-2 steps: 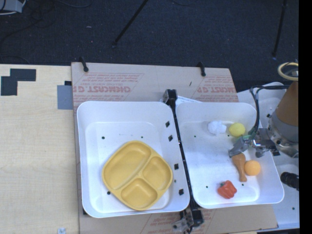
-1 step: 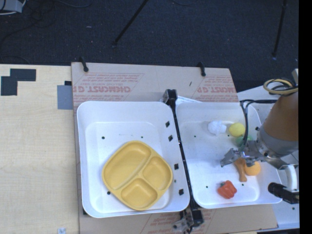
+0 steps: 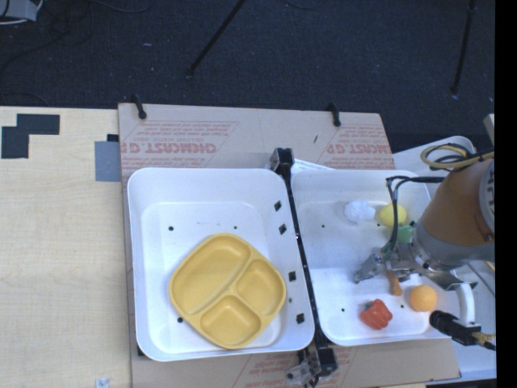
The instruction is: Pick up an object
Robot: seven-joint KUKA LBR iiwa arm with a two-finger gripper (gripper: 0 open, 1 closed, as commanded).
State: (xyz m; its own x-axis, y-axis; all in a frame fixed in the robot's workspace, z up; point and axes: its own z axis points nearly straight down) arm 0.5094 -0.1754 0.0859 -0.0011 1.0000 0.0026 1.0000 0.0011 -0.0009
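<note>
My gripper (image 3: 381, 267) is low in the right bin (image 3: 331, 217), near its middle, below the arm's orange band (image 3: 456, 208). A small orange stick-like piece (image 3: 394, 284) lies right under it, touching or nearly so. An orange ball (image 3: 422, 298) rests just to its right and a red chunk (image 3: 376, 314) lies in front of it. Behind it are a yellow round object (image 3: 393, 214), a small green piece (image 3: 403, 234) and a white lump (image 3: 359, 211). Nothing is visibly lifted.
The left bin (image 3: 153, 217) holds a yellow divided plate (image 3: 228, 289). A black divider rail (image 3: 295, 249) runs between the bins. Cardboard (image 3: 242, 140) lies behind them, and yellow cable coils (image 3: 446, 153) sit at the far right.
</note>
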